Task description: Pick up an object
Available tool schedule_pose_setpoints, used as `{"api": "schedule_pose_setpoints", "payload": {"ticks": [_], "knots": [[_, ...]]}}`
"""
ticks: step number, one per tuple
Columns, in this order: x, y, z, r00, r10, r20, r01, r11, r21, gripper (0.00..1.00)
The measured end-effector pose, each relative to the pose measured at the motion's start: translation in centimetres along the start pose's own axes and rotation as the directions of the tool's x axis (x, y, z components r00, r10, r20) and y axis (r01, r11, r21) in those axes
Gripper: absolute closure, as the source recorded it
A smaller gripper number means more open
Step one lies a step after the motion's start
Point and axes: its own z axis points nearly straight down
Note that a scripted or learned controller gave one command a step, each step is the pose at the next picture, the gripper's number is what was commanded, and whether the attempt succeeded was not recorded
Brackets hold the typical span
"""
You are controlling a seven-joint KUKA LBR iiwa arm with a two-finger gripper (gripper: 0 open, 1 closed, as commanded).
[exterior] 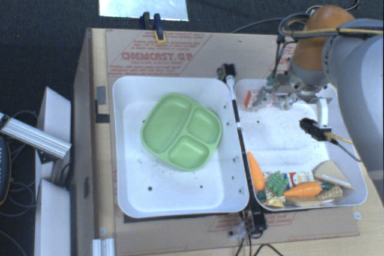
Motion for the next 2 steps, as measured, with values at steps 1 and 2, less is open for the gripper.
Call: {"api": "schedule_pose_setpoints", "payload": {"ticks": [1, 2], "knots": [[-1.3, 0.1, 0.0, 1.0, 0.0, -0.002, 0.0, 1.0, -0.003, 0.0], [0.5, -5.8, 0.1, 1.0, 0.001, 0.0, -0.001, 1.0, -0.013, 0.0]]}}
